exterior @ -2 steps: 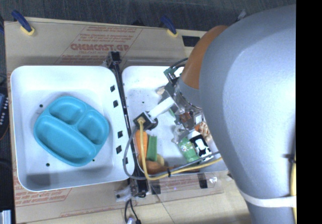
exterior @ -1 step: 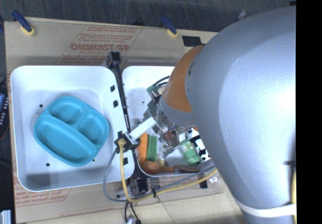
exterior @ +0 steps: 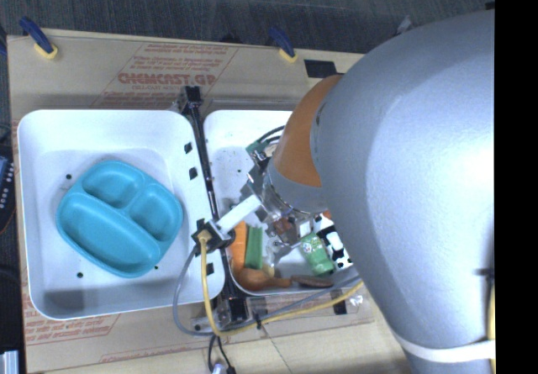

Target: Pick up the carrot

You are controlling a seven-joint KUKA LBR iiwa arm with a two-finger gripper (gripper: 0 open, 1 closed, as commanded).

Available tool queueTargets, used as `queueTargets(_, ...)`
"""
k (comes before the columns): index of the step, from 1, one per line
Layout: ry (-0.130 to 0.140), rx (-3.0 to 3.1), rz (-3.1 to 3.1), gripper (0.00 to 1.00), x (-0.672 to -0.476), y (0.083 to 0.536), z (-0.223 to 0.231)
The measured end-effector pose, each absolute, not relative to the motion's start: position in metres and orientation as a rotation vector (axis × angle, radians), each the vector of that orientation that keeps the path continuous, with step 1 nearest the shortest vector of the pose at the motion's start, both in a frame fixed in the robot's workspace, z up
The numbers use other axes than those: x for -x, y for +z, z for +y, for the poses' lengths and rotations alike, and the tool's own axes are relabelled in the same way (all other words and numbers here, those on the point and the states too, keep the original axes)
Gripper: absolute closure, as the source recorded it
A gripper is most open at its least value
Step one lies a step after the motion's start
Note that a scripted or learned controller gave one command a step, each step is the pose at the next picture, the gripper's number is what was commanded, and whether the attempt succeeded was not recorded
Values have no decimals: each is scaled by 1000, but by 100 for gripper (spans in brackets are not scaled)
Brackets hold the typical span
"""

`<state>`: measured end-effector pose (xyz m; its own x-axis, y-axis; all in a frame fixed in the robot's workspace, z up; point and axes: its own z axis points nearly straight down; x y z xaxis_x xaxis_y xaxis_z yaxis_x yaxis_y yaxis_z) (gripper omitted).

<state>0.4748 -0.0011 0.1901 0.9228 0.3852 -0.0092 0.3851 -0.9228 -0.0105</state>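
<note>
Cardboard-lined counter (exterior: 160, 70) bearing two white bins; teal divided plate (exterior: 120, 217) lying in left bin (exterior: 34, 196). Carrot (exterior: 240, 244) lying in right bin (exterior: 227, 133), beside green item (exterior: 253, 250). Hand (exterior: 282, 225) hovering just beside carrot; grip state hidden. Advice: centring over orange body, avoiding neighbour.

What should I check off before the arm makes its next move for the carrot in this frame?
1. Target located: ok. The orange carrot lies in the right white bin, near its left wall.
2. Carrot unobstructed: not ok. A green item lies against it and a brown wooden spoon-like piece sits just below.
3. Tool position: ok. It hangs over the clutter, slightly right of the carrot.
4. Finger opening: cannot tell.
5. Carrot held: not ok, it lies in the bin.
6. Left bin: ok. The blue divided plastic plate sits apart.
</note>
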Motion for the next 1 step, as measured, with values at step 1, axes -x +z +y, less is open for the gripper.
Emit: queueTargets(1,17,3072,-615,0,-475,190,-1)
